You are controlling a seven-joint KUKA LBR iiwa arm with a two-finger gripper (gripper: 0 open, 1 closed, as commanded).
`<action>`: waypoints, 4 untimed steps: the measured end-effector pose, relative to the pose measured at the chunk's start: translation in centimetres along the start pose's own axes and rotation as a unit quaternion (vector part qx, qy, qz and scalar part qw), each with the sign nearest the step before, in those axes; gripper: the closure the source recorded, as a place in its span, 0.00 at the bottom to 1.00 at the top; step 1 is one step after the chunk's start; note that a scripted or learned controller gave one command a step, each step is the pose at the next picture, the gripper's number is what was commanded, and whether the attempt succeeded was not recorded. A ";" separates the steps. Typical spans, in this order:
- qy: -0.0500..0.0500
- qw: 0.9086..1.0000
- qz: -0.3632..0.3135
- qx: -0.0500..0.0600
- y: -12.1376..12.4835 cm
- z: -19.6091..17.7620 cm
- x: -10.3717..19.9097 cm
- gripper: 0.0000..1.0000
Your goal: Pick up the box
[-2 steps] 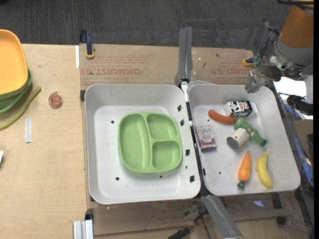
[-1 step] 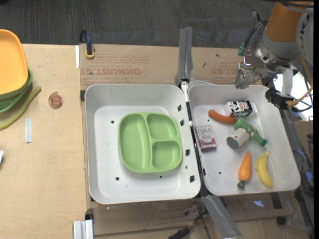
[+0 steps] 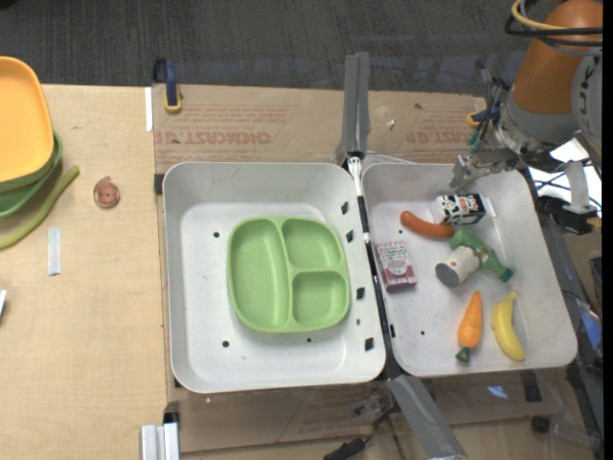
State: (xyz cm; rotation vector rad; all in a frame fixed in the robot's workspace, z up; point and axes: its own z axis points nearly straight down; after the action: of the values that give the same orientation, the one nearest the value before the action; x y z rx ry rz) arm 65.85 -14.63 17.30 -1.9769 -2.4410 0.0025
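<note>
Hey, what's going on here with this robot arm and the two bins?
The arm reaches in from the right, its gripper hovering over the far edge of the right bin, holding nothing. The small pink box it is meant to pick up lies untouched near that bin's left side. Around it lie a hot dog, a small carton, a green-handled toy, a carrot and a banana. The left bin holds a green divided plate.
</note>
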 end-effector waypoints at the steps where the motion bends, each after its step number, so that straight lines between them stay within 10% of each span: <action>1: 0.000 0.995 0.104 -0.001 0.7 -4.9 3.1 1.00; 2: 0.000 0.999 -0.048 0.000 0.4 -2.5 1.8 1.00; 3: 0.000 0.998 0.069 -0.001 1.1 -4.8 4.7 1.00; 4: 0.000 1.000 -0.028 0.000 -3.6 -9.2 4.1 1.00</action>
State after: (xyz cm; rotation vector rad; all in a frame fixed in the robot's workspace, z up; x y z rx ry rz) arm 61.52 -11.32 26.52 -1.9079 -2.4956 0.0019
